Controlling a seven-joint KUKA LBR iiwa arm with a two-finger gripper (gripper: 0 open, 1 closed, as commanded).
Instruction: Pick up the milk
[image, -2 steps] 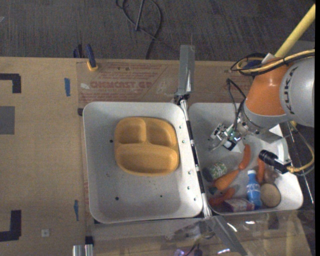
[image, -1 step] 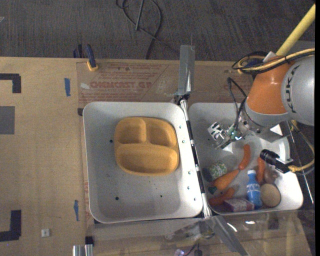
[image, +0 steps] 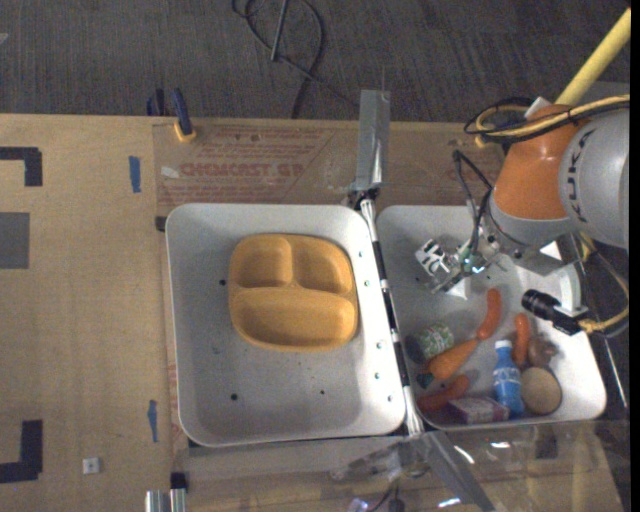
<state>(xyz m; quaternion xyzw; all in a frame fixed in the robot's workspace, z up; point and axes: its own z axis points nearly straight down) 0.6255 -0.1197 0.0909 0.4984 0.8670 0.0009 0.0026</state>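
On the counter (image: 80, 300) two white bins stand side by side, and the arm (image: 545, 170) reaches over the back of the right bin (image: 585, 405). Its jaws hang low there, but I cannot tell if they are apart or together. The milk (image: 432, 255), a small black-and-white carton, lies just beside the jaws, toward the left bin (image: 190, 330). It seems tipped over, but its long axis is too small to judge.
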